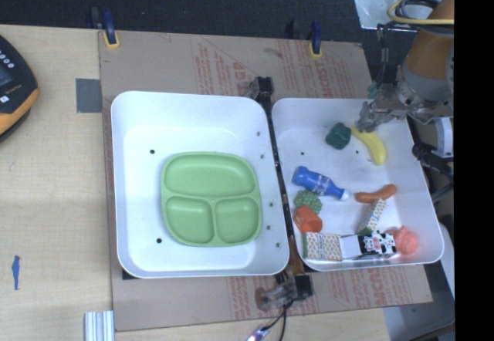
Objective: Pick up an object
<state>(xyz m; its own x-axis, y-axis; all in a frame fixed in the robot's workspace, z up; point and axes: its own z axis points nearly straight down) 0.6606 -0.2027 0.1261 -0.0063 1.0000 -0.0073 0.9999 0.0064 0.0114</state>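
Observation:
The right bin (432,200) holds several small objects: a yellow banana (373,148), a dark green lump (337,136), a blue bottle (316,183), a brown sausage (375,194), a green leafy piece (307,200) and a red piece (308,219). My gripper (367,120) hangs low over the bin's far right corner, just at the banana's upper end and to the right of the dark green lump. I see nothing lifted off the bin floor.
Along the right bin's near wall lie a patterned box (323,246), a cow-print carton (374,243), a striped stick (376,214) and a pink-red toy (405,239). The left bin (131,177) holds a green divided plate (210,198). Clamps sit on the cardboard's far edge.

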